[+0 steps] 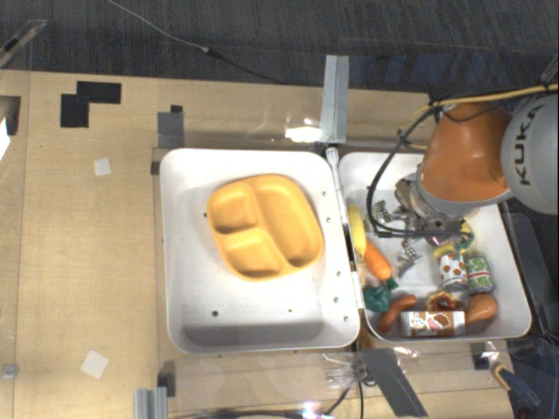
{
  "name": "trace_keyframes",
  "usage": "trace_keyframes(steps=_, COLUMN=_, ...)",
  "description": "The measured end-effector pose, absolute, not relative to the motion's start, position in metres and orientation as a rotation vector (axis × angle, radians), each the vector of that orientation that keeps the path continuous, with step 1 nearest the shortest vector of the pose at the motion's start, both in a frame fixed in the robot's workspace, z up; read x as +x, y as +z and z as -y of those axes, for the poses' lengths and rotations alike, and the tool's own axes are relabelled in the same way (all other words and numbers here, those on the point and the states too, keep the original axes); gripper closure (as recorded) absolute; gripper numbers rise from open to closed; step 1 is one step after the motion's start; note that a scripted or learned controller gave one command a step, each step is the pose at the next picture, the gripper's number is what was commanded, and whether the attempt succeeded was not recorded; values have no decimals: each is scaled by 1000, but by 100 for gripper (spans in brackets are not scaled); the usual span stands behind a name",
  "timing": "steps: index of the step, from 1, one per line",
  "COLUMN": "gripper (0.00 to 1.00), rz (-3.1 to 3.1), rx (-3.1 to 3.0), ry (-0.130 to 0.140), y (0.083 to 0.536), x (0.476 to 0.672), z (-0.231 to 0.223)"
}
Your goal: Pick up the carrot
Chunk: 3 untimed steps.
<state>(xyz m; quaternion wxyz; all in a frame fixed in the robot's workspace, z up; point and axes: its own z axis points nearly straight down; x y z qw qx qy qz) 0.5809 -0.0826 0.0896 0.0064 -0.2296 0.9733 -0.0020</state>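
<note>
Two shallow white bins side by side on wooden table (79, 260). Left bin (188, 312) w/ yellow divided plate (262, 225), three compartments, sitting roughly mid-bin, slightly toward far side. Right bin (515, 308) crowded w/ small items. Carrot (378, 264) lying near right bin's left wall, orange body angled, green top (380, 297) pointing toward near edge. Banana (356, 230) just beside carrot on far side, along divider between bins. Near edge of right bin: reddish sausage-like piece (400, 306), dark-labelled packet (432, 323), another brownish-orange piece (482, 306) at right. Two small patterned cans (465, 271) standing mid-right, touching or nearly so. Arm (472, 151) coming in from right, orange band above wrist, over far half of right bin; black cable looping off wrist to left. Gripper (410, 251) down in bin, to right of carrot, apart from it, nothing seen between fingers; fingers' opening: cannot tell, too small + cluttered by metal parts. Carrot resting on bin floor, not lifted. Black markers + small white squares on table left of bins; grey bracket (334, 103) at far edge btw bins.
</note>
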Motion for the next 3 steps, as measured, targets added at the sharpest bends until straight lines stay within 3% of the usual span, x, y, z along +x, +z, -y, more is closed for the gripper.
trace_keyframes(steps=1, gripper=0, rz=-3058, rx=-624, ry=-9, y=91, x=533, z=82)
trace_keyframes(steps=2, gripper=0, rz=-3054, rx=-687, ry=-3, y=90, x=543, z=84)
trace_keyframes(steps=3, gripper=0, rz=-3057, rx=-617, ry=-8, y=91, x=529, z=86)
